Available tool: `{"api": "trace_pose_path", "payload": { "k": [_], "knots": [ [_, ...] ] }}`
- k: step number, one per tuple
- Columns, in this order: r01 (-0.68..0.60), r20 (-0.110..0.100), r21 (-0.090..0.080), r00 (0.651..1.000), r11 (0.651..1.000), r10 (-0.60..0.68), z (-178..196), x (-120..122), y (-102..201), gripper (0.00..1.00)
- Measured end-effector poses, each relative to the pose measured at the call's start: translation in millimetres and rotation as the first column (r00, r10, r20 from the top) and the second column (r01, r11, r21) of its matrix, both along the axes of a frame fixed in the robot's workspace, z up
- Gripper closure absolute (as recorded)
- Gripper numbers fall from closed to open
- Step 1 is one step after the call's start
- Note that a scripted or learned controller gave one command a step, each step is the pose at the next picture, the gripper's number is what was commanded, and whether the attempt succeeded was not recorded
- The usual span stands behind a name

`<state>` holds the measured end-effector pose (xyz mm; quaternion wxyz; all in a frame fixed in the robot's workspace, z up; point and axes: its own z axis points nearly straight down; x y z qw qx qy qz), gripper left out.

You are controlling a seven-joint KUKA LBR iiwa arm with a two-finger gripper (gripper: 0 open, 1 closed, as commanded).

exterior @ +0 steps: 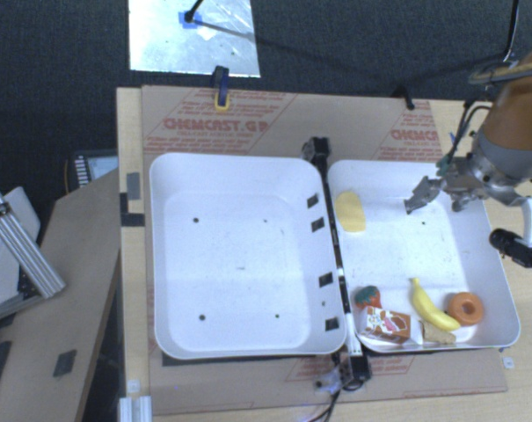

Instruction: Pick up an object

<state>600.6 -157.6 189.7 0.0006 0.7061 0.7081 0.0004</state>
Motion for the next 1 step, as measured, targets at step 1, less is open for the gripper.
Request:
{"api": "trace_pose_path", "payload": {
  "k": [1],
  "knots": [
    [-0.006, -0.007, 0.004, 1.0, 1.0, 0.006, -111.3, -1.2, 60.4, 0.0]
  ]
}}
